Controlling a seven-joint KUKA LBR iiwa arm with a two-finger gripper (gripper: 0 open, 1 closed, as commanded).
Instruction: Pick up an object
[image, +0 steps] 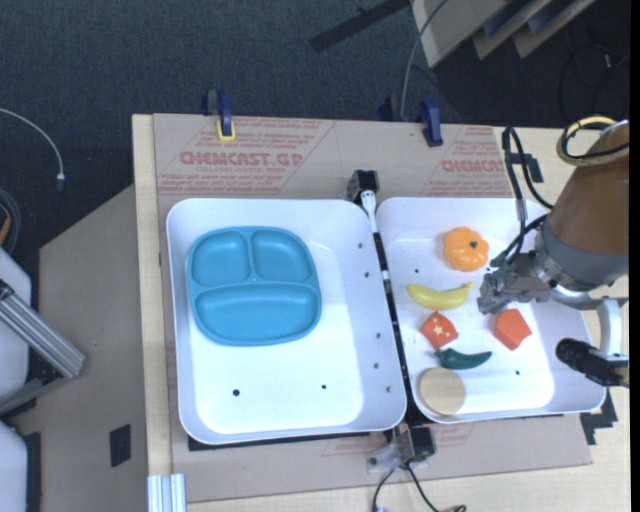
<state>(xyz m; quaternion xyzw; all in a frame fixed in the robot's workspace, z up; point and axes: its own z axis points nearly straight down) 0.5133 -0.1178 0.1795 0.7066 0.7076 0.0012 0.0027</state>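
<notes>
The right bin (400, 255) holds an orange pumpkin-shaped toy (465, 248), a yellow banana (438, 295), a small red piece with a white spot (439, 329), a dark green pepper (466, 358), a round tan disc (441, 391) and a red-orange block (512, 328). My gripper (497, 296) hangs low over this bin, between the banana's right tip and the red-orange block, just above and left of the block. Nothing shows between its fingers, and their spacing is too dark to read.
The left bin (345, 370) holds a blue three-compartment plate (256, 285). A black divider clip (363, 185) sits between the bins at the back. Cables trail along the bench's right side near the arm (590, 225).
</notes>
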